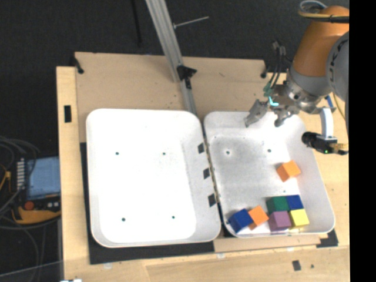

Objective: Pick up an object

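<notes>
Camera view gives you, at the far left, dark floor with a tangle of cables and a blue box beside a yellow-and-black device. Next comes the pale wooden counter, with a black mat showing under the lower edges of the bins. On it you see the left bin, white and shallow, its floor bare apart from a few small dark dots. A grey metal rail slants down from the top of the picture and ends near the gap between the two bins.

The right bin touches the left one along a seam with small black clips. Your task's things lie there: along the near edge a blue cube, an orange cube, a purple cube, a green cube, a second blue cube and a yellow cube, packed close together. A lone orange block sits apart, higher up toward the right wall.

The pincer hangs over the bin's far right corner, its two fingers spread apart with nothing between them, well away from every cube. The arm enters from the right.
</notes>
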You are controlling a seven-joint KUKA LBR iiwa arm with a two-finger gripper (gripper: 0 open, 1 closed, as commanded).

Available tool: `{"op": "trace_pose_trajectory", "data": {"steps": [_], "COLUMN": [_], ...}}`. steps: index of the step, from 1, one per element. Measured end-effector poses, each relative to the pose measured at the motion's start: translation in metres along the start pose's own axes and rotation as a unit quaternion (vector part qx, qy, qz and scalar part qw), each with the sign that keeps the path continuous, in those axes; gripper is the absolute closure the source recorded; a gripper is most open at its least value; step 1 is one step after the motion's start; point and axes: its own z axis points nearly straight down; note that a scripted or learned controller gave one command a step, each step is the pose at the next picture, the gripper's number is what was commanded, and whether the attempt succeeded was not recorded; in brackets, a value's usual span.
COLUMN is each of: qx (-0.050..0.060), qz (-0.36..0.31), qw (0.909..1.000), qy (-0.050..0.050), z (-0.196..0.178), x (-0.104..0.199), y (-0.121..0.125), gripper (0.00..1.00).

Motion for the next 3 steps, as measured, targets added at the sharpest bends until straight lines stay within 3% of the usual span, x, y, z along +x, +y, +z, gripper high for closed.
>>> {"op": "trace_pose_trajectory", "data": {"steps": [1,3], "qx": [-0.002,0.0], "qz": [-0.001,0.0], "qw": [1.0,1.0], "qy": [-0.002,-0.001], "z": [-0.003,0.092], "x": [-0.001,0.0], "y": [0.001,-0.006], "gripper": [0.0,0.0]}}
